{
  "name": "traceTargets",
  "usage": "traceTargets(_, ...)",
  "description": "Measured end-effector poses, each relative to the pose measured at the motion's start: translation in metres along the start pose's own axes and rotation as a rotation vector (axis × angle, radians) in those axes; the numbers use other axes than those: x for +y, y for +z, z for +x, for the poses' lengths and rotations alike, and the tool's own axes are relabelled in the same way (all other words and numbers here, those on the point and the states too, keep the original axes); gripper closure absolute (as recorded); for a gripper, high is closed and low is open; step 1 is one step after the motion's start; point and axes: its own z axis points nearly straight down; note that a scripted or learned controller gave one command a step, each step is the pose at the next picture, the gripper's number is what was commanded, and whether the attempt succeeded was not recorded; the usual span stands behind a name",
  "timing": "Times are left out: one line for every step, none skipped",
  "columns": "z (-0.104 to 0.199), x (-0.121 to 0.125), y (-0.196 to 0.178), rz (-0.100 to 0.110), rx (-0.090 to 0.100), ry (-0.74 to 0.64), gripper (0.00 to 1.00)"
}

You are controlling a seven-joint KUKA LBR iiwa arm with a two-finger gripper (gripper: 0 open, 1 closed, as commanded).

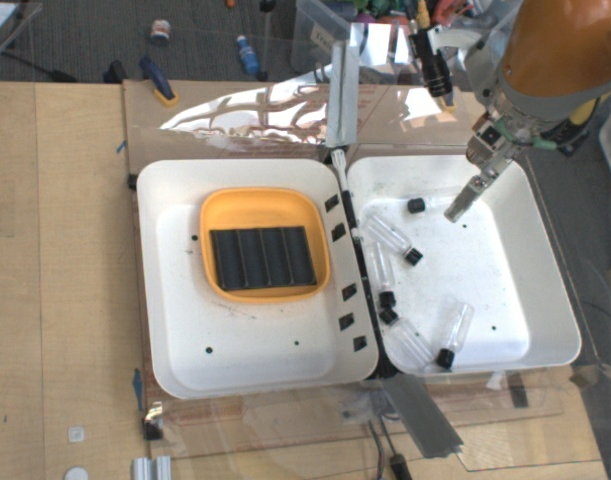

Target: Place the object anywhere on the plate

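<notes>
1. Gripper (459,206) is hovering over the right bin (545,268), near its upper edge; you are seeing nothing held, and I cannot tell how its tip is set.
2. Clear tubes with black caps (390,236) are lying in that bin, well apart from the orange plate (265,208) in the left bin (175,268).
3. You are probably watching the picking step; next it needs lowering onto one tube.

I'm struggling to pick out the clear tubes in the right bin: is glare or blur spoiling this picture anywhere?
Camera view: strong glare on the clear panel behind the bins; the clear tubes blend into the right bin, only their black caps standing out; the gripper looks slightly soft; the yellow plate is evenly lit.
</notes>
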Motion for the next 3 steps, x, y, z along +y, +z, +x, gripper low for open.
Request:
traceTargets(-0.028, -0.022, 0.002, -0.004, -0.004, -0.134, 0.00)
traceTargets(-0.064, -0.050, 0.007, -0.005, -0.005, -0.179, 0.00)
traceTargets(-0.035, -0.028, -0.008, 0.000, -0.001, -0.154, 0.00)
